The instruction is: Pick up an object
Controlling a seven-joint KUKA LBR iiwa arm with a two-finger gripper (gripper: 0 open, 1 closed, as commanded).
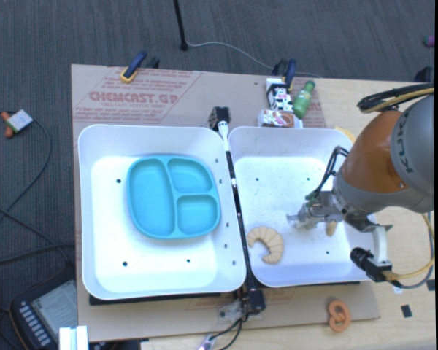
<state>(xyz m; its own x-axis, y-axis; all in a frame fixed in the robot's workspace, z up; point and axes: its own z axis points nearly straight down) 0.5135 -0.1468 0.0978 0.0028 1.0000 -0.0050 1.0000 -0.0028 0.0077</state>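
- My gripper (312, 218) hangs low in the right bin (292, 141). I cannot tell if it is apart or together.
- The croissant (267, 243) lies near the bin's front, to the left of my gripper and a bit closer to the front.
- It is curved like a moon, tan and bumpy.
- The blue tray (174, 197) in the left bin (102, 217) looks smooth and hard.

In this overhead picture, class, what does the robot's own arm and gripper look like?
The bulky grey arm carries a broad orange band above its wrist. Black and yellow cables loop over it. The small metal two-finger gripper is dull grey, with dark fittings.
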